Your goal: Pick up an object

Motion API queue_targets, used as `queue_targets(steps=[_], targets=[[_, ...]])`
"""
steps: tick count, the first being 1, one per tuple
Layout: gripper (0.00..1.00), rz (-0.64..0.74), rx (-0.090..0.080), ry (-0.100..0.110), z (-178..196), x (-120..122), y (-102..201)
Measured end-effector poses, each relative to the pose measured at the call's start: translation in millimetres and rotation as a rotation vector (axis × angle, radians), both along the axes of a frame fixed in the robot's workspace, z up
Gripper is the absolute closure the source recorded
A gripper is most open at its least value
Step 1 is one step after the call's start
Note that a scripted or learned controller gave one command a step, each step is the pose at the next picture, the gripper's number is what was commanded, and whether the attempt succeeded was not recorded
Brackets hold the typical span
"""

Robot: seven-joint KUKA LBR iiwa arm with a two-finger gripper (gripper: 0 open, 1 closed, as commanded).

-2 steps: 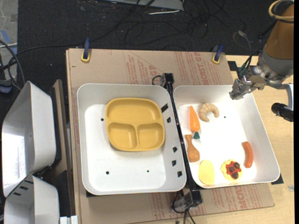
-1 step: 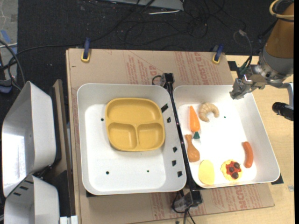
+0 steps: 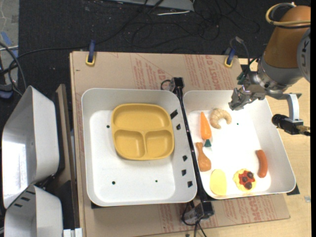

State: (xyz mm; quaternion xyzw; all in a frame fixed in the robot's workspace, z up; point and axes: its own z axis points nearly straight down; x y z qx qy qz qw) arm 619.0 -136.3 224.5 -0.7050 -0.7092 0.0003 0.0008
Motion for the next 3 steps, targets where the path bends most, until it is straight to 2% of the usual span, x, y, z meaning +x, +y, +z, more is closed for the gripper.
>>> queue_targets(steps=[1, 2, 3], targets=[[1.0, 0.0, 0.001, 0.001, 3.4, -24.9, 38.9], [1.0, 0.002, 0.001, 0.0, 14.5, -43.2, 88.8], [1.0, 0.002, 0.001, 0.002, 5.9, -58.1, 144.0]])
